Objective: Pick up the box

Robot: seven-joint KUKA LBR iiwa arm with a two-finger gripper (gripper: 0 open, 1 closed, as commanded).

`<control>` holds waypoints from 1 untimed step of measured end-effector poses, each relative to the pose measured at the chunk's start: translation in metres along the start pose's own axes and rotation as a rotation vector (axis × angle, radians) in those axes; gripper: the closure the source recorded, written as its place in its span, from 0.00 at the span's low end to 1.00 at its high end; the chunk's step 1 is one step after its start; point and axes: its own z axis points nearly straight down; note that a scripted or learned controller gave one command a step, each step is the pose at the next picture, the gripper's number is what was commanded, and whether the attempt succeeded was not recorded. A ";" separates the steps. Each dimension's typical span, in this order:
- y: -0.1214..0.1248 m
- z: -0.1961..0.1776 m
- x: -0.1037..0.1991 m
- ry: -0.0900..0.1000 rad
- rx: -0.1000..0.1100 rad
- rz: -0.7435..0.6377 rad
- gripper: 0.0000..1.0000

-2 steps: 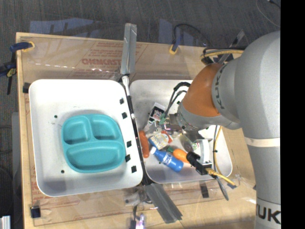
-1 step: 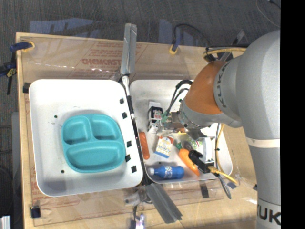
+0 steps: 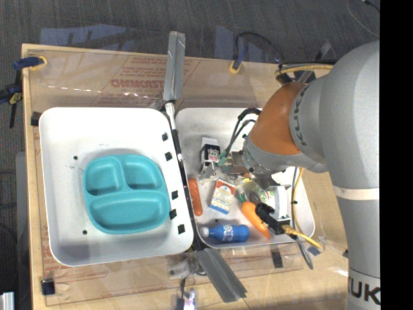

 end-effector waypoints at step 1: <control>-0.022 0.015 -0.015 0.004 0.012 0.040 0.00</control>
